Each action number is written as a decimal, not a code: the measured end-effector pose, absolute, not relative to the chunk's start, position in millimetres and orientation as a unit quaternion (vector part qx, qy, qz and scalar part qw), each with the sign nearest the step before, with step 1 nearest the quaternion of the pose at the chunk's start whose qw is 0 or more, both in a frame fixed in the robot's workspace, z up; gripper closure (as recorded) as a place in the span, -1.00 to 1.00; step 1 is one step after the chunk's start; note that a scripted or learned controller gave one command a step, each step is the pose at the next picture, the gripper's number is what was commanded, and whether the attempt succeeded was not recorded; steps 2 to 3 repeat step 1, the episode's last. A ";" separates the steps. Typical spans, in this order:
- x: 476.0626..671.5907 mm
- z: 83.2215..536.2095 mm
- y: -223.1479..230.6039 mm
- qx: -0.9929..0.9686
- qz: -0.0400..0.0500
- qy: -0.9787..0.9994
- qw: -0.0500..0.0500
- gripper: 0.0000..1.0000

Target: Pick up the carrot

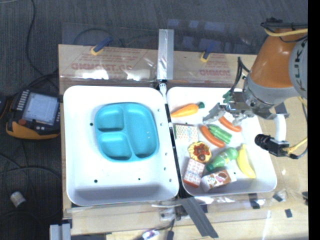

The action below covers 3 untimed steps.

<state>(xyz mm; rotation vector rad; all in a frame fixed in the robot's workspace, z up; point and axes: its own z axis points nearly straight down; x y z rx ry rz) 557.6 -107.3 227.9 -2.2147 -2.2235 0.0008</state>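
Orange plastic carrot with a green top [186, 109] lies near the right white bin's [270, 181] back left corner. Just right of it hovers the grey two-finger gripper [226, 115], fingers spread, holding nothing.

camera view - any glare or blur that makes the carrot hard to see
Camera view: the carrot is sharp and evenly lit against the right bin; glare sits on the clear plastic sheet behind the bins; the end effector looks slightly soft, and it casts faint shadow near the carrot.
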 end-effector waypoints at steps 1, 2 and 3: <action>558.7 192.2 -132.2 -0.713 0.002 -0.701 0.001 -1.00; 558.7 192.2 -132.2 -0.713 0.002 -0.701 0.001 -1.00; 558.7 192.2 -132.2 -0.713 0.002 -0.701 0.001 -1.00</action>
